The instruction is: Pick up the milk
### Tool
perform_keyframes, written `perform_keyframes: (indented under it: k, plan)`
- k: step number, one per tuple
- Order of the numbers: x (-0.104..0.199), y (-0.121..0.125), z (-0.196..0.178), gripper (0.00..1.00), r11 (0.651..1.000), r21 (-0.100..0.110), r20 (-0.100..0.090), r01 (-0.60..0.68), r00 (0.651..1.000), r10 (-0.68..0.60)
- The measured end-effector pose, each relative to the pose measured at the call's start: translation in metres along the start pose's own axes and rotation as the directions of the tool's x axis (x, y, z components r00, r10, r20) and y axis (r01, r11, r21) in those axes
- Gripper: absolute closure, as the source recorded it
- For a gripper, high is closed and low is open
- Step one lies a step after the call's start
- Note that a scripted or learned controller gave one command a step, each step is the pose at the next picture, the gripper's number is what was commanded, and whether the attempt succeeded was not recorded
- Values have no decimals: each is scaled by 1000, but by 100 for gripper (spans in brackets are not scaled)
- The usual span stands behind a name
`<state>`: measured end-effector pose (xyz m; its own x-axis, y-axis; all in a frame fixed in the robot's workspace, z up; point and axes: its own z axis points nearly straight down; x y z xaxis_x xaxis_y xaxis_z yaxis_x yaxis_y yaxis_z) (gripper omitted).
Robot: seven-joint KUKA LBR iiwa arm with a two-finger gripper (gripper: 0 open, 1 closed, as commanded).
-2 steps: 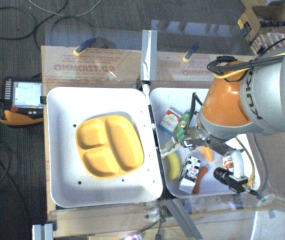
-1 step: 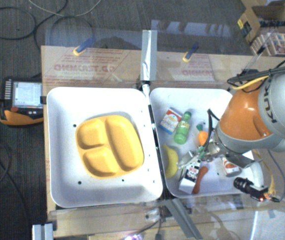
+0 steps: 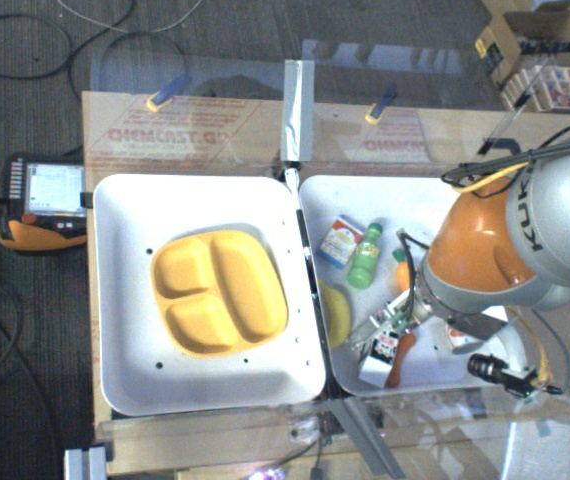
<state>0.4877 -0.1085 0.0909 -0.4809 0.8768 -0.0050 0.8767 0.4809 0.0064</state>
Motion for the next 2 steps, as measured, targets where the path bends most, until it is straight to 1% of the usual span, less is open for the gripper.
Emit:
perform_keyframes:
  k: [1,2]
  plan:
    - [-1,7,-11,100,1000,-16,10,2,1000,-2]
    - [22,10,-114,100,998,10,-4,-56,998,56]
